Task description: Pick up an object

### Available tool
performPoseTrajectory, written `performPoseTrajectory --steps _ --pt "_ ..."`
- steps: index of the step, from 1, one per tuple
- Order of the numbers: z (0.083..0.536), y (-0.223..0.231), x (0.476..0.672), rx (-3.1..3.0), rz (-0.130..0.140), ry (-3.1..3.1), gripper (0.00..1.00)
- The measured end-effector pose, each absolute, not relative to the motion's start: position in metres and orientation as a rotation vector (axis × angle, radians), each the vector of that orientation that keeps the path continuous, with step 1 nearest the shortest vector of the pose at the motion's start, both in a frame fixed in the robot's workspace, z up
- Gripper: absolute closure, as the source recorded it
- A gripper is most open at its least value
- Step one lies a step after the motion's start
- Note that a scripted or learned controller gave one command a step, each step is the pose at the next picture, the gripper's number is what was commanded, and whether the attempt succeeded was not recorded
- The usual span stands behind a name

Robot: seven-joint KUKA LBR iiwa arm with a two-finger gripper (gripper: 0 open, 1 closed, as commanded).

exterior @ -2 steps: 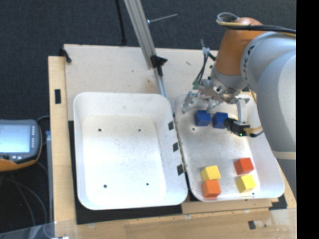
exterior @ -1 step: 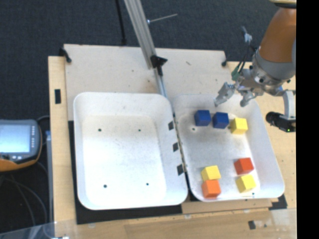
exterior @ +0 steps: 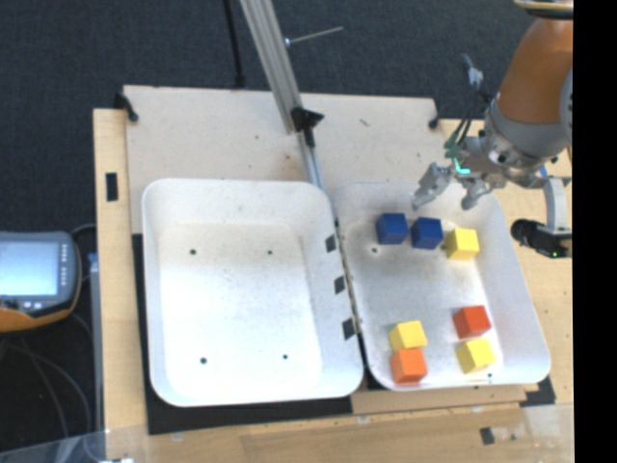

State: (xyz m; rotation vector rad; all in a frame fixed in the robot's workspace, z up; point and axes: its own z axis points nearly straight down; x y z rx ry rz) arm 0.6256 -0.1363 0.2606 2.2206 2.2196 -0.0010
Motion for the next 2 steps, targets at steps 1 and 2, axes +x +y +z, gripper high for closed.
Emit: performPoseTrajectory --steps 1,2 --pt "0.2606 -0.1363 0.6256 2.221 -0.001 2.22 0.0" --pt "0.2606 -0.1363 0.6256 2.221 -0.001 2.22 0.0"
